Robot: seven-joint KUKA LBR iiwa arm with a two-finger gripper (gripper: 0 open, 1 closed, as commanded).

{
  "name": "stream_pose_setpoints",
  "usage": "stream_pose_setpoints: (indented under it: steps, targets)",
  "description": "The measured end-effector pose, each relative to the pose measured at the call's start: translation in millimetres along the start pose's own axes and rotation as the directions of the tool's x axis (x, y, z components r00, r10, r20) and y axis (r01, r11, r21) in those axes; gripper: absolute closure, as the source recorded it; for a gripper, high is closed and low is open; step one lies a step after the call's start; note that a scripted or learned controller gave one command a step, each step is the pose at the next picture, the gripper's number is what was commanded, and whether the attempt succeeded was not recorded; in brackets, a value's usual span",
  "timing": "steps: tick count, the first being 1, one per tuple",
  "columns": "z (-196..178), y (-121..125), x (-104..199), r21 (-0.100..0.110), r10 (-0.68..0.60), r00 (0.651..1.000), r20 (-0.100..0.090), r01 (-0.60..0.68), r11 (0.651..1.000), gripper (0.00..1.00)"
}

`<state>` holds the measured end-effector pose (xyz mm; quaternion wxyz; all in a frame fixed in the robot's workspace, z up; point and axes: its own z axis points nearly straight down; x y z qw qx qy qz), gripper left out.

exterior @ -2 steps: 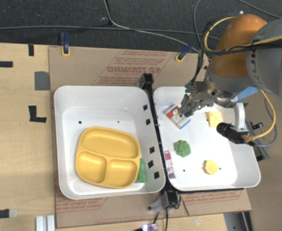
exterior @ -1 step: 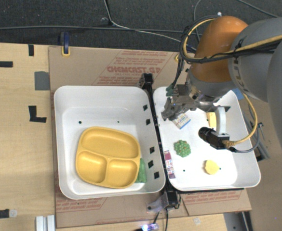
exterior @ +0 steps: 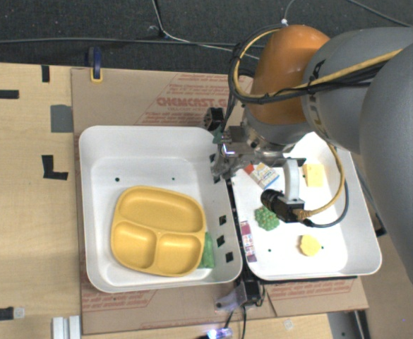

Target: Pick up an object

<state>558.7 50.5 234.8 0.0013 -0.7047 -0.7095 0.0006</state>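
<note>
Gripper (exterior: 229,154) sits low over the divide between the two bins, under the orange wrist band (exterior: 287,62); how its grip stands, I cannot tell. At its four o'clock in the right bin (exterior: 358,260) lie a green lump (exterior: 265,219), a yellow block (exterior: 314,175) and a yellow disc (exterior: 309,245). At seven o'clock, the left bin (exterior: 97,143) holds a yellow divided plate (exterior: 157,230).

Two bins (exterior: 97,189) (one yellow tray (exterior: 157,229))
</note>
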Motion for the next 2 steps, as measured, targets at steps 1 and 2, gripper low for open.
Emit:
stream_pose_setpoints:
  steps: [1, 2]
  targets:
    - [-1.6, -9.1, 45.1, 0.0, 0.001, 1.0, 0.001, -0.001, 1.0, 1.0]
    - [-1.6, -8.7, 42.8, 0.0, 0.004, 1.0, 0.002, -0.004, 1.0, 0.0]
